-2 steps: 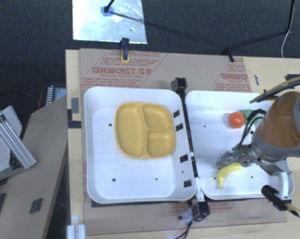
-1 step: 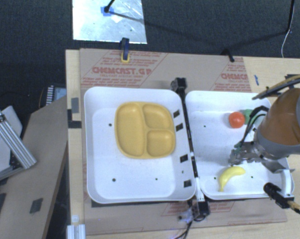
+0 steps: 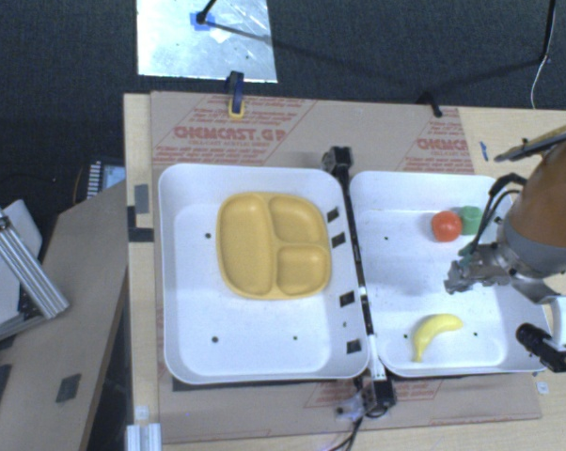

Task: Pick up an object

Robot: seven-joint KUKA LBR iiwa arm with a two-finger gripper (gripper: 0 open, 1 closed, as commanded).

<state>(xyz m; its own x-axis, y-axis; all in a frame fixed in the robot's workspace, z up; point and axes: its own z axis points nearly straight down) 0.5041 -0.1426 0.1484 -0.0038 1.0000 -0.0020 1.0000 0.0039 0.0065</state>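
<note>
A yellow banana (image 3: 435, 333) lies near the front of the right bin (image 3: 396, 252). A red tomato (image 3: 445, 225) and a green object (image 3: 471, 218) sit side by side near that bin's back. My gripper (image 3: 467, 276) hangs over the right bin's right half, between the tomato and the banana, touching neither. Nothing is visible between its dark fingers, and I cannot tell how they stand.
The left bin (image 3: 184, 280) holds a yellow three-compartment plate (image 3: 272, 244). A black divider strip (image 3: 352, 261) runs between the bins. The arm's orange and grey body (image 3: 551, 209) covers the right bin's right edge. A metal sheet (image 3: 206, 24) lies beyond the bench.
</note>
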